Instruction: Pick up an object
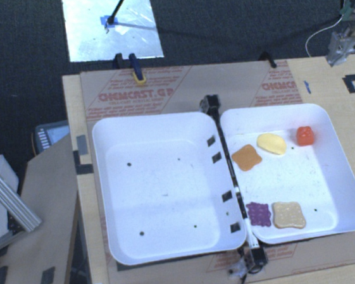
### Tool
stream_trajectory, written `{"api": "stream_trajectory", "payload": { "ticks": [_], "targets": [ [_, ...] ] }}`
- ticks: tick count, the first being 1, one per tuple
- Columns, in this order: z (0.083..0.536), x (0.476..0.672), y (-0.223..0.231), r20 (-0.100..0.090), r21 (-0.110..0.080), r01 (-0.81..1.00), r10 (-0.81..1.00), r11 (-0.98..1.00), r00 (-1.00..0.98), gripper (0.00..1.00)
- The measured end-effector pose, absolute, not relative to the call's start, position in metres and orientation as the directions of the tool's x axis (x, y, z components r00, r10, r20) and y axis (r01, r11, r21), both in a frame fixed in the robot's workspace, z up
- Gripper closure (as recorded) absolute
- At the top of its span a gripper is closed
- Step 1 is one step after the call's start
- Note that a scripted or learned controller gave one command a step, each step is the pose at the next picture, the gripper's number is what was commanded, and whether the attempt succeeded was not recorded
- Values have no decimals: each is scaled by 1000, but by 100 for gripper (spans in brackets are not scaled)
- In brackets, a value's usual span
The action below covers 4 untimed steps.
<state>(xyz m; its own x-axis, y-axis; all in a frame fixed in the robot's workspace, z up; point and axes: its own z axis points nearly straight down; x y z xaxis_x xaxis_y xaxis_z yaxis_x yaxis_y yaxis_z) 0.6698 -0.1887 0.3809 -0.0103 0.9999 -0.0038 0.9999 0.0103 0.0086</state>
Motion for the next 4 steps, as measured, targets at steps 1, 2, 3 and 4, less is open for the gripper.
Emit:
{"api": "stream_trajectory", "payload": {
  "ticks": [1, 2, 3, 4],
  "targets": [
    [392, 671, -188, -6, 12, 1000, 1000, 16, -16, 100],
    [404, 671, -188, -8, 15, 1000, 1000, 22, -21, 100],
    [415, 672, -187, -10, 19, 999, 1000, 27, -27, 100],
    [427, 673, -187, -12, 23, 999, 999, 33, -33, 100]
  ]
}}
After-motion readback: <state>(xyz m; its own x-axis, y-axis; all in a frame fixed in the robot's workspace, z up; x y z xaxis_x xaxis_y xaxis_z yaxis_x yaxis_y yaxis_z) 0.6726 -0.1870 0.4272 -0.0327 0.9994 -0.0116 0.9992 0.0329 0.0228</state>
